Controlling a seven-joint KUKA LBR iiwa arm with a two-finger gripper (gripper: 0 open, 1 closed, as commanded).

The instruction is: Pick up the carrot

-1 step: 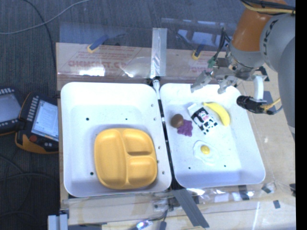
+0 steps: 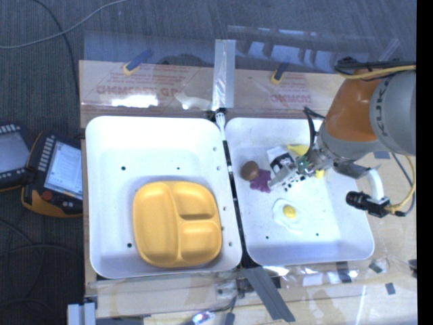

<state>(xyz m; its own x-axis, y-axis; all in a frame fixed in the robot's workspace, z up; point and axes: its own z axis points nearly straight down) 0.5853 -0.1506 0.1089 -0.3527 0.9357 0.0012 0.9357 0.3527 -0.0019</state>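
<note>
Bins [image 2: 155,131]: two. One yellow tray [image 2: 177,222], lower left; one fried egg [image 2: 289,213], one purple piece [image 2: 260,181]. Hand [image 2: 284,175] blurred; grip state unreadable. Carrot indistinguishable.

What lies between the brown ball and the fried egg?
Camera view: a purple toy beside the ball, then bare bin floor up to the egg.
</note>
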